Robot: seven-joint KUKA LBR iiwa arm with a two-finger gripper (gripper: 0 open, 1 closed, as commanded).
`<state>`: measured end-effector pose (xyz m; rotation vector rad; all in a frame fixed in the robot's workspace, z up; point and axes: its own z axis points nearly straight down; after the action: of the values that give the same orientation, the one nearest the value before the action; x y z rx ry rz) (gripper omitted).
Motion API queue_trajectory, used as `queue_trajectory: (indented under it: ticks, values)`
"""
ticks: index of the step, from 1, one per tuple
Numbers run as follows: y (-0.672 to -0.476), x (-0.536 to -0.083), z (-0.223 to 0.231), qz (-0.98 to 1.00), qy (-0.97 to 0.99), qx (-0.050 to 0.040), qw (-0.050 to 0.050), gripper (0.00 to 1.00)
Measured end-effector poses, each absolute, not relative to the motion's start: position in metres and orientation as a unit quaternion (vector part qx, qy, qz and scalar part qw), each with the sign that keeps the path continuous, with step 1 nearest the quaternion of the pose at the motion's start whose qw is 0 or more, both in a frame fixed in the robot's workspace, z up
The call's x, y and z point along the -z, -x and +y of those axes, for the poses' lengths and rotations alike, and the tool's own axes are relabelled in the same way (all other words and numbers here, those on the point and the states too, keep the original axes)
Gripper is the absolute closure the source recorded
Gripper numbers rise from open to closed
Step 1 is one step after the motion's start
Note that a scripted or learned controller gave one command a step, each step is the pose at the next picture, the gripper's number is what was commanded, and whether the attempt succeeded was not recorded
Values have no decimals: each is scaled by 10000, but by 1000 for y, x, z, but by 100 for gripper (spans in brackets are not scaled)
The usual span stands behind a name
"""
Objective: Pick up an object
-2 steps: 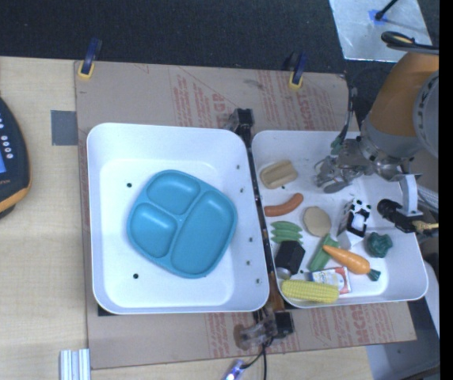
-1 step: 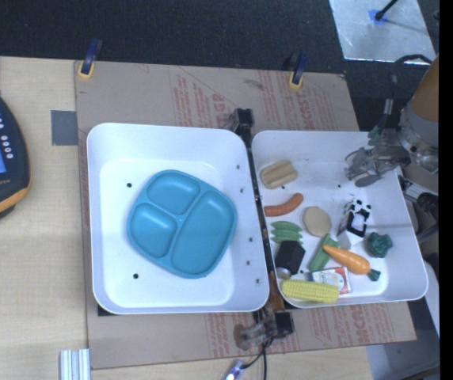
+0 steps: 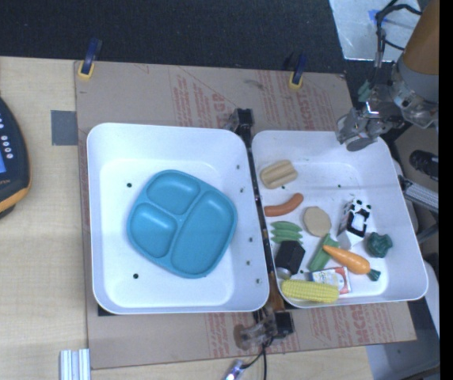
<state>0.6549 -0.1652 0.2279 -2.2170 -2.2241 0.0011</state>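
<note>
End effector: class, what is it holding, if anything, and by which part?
Nothing. The end effector hangs above the right bin's far rim, away from the toys.

Two white bins: one at frame left [image 3: 104, 212], one at frame right [image 3: 397, 180]. Left bin: one blue divided plate [image 3: 181, 222]. Right bin: one bun [image 3: 278, 173], one sausage [image 3: 283, 205], one cookie [image 3: 317, 221], one pea pod [image 3: 285, 230], one black block [image 3: 290, 256], one cow [image 3: 358, 218], one carrot [image 3: 346, 258], one broccoli [image 3: 379, 245], one corn cob [image 3: 310, 291].

Toy foods are crowding the right bin's [image 3: 385, 161] near half: carrot [image 3: 347, 258], corn [image 3: 310, 291] and broccoli [image 3: 379, 244] are lying close together. Its far strip is lying open. A blue plate [image 3: 181, 222] is occupying the left bin's [image 3: 104, 153] middle.
</note>
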Motion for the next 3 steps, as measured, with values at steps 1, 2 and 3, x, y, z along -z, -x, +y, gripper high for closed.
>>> queue_trajectory:
  ticks: [1,2,3]
  values:
    - [-653,-270,-116,-7084,7058,-5,7,100]
    - [-656,-231,-110,-7092,7050,-23,18,100]
    - [-619,-216,-49,-7094,7048,-23,16,100]
